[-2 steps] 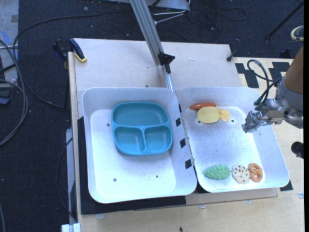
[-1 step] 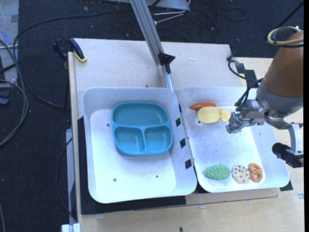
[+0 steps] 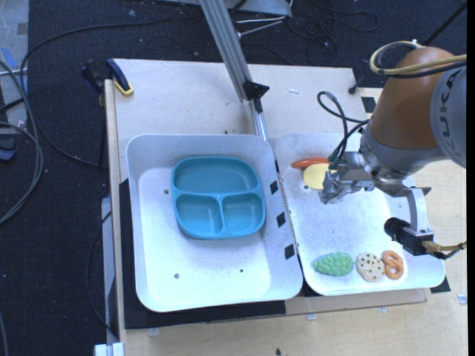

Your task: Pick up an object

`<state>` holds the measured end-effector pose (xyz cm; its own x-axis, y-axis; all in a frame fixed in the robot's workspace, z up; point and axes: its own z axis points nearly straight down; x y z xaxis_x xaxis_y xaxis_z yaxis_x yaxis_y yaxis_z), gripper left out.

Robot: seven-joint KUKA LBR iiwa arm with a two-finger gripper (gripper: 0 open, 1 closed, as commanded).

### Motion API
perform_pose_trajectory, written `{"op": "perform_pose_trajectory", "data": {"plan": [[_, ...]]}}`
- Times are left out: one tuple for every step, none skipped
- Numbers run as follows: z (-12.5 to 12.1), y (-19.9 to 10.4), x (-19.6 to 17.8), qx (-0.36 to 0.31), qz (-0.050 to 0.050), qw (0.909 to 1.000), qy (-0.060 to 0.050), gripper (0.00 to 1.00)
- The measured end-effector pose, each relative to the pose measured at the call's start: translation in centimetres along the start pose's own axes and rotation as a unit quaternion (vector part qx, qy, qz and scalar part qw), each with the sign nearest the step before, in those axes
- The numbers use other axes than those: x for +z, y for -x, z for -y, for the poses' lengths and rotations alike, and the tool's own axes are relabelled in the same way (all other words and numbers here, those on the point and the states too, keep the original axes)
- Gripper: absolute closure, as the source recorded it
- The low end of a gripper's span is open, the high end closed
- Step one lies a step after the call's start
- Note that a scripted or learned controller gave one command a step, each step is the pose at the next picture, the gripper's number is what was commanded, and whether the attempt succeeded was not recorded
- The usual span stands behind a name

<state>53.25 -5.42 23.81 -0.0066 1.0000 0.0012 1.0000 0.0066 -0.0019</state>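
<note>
We see several small items in the right bin point(image 3: 415, 232), any of which could serve as the object to pick. Closest to the gripper point(image 3: 332, 189) is a yellow piece point(image 3: 315, 175), lying at the bin's far left part with an orange-red piece point(image 3: 308, 163) touching it on its far side. The gripper sits just beside the yellow piece, on its right, low over the bin floor. We cannot tell how its claw stands: it is dark, small and partly masked by the wrist, and we see nothing clearly between its tips.

Along the near edge of the same bin we find a green leafy-looking piece point(image 3: 333, 264), a speckled cookie point(image 3: 368, 266) just right of it, and an orange pretzel point(image 3: 392, 264) touching the cookie. These three lie well apart from the gripper.

The arm point(image 3: 415, 117) comes in from the right, its orange band broad above the grey wrist, with black cables looping beside it.

The left bin point(image 3: 148, 273) holds a blue divided tray point(image 3: 219, 196), resting flat near its middle. A slanted metal pole point(image 3: 226, 35) rises behind the bins.
</note>
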Motion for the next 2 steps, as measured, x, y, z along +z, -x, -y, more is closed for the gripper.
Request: {"op": "perform_pose_trajectory", "data": {"plan": [[-0.9, -4.5, 0.9, 0.001, 0.0, 1.0, 0.0, 1.0], [-3.2, -9.4, 0.6, 0.0, 0.0, 1.0, 0.002, 1.0]]}}
